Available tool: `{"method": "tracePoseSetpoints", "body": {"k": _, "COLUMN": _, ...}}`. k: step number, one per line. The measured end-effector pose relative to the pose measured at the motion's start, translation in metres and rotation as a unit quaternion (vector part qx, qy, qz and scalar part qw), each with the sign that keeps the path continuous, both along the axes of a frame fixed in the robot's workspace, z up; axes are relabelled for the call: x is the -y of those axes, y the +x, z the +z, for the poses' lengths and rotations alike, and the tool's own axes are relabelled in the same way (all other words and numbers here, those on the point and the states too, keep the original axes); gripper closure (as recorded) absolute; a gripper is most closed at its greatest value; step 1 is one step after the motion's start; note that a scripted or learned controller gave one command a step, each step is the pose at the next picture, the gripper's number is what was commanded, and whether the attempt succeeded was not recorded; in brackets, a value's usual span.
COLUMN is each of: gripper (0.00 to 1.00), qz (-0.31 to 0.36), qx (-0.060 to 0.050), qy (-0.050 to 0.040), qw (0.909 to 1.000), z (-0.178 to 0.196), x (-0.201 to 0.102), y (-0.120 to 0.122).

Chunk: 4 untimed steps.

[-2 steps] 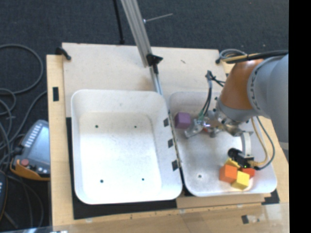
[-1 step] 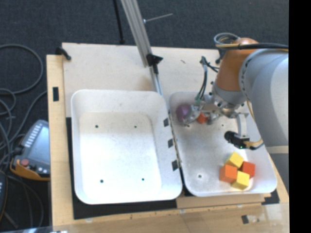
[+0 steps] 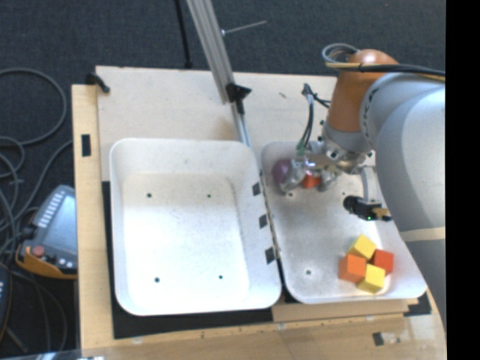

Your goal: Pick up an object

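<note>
My gripper is down in the far left corner of the right bin, under the arm's orange band. A rounded purple object lies right against the gripper's left side, by the bin's wall. A small orange-red piece shows at the gripper's tip; whether it is an object or part of the gripper is unclear. In the near right corner of the same bin sits a cluster of blocks: a yellow one, a red one, an orange one and a second yellow one.
The left bin lies beside the right one, with a narrow gap and black clips between them. A slanted aluminium post rises behind the bins. The grey arm covers the right bin's far right side. A pendant and cables lie off the bench.
</note>
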State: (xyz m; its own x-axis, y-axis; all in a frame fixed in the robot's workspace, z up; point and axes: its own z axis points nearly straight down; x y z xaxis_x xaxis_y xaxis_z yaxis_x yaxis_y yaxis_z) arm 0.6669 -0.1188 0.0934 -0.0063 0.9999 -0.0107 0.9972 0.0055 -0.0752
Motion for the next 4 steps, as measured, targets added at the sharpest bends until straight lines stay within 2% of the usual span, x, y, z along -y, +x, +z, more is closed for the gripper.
{"method": "tracePoseSetpoints", "body": {"k": 4, "gripper": 0.00, "qz": 0.002, "qx": 0.001, "qy": -0.0001, "qw": 1.0000, "z": 0.0000, "x": 0.0002, "y": 0.0000}}
